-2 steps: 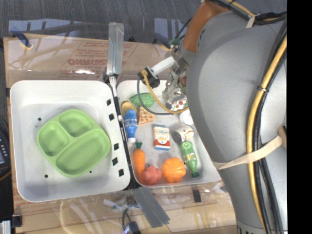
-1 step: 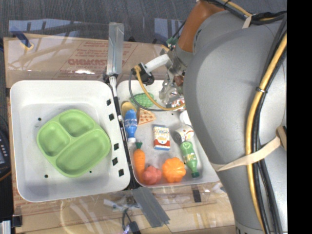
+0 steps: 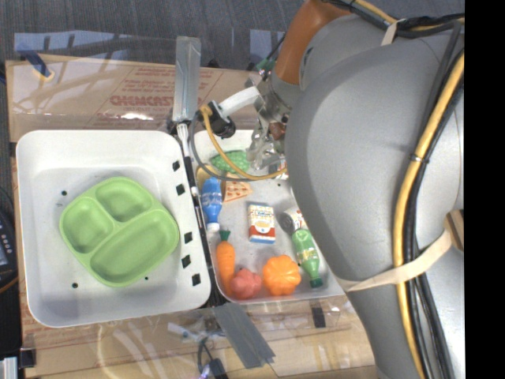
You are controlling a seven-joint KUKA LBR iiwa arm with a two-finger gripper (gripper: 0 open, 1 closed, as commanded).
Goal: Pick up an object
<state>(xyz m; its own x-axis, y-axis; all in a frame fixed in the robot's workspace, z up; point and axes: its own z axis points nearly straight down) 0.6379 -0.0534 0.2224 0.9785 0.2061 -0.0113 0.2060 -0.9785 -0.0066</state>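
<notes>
Camera view: our pincer (image 3: 264, 158), finger state we cannot tell, hangs above a pizza slice (image 3: 234, 189); crowded toys just below could deflect its grasp.

A: Bins? Plates?
B: Two white bins (image 3: 47, 290); one green divided plate (image 3: 118, 231).
A: Loose items?
B: Two bottles, blue (image 3: 211, 202) and green (image 3: 307, 257); one carrot (image 3: 226, 263); one orange fruit (image 3: 281, 275); one small carton (image 3: 261, 223).

Flattened brown cardboard (image 3: 118, 93) with red print covers the bench, with dark grey ribbed flooring (image 3: 118, 6) behind.
</notes>
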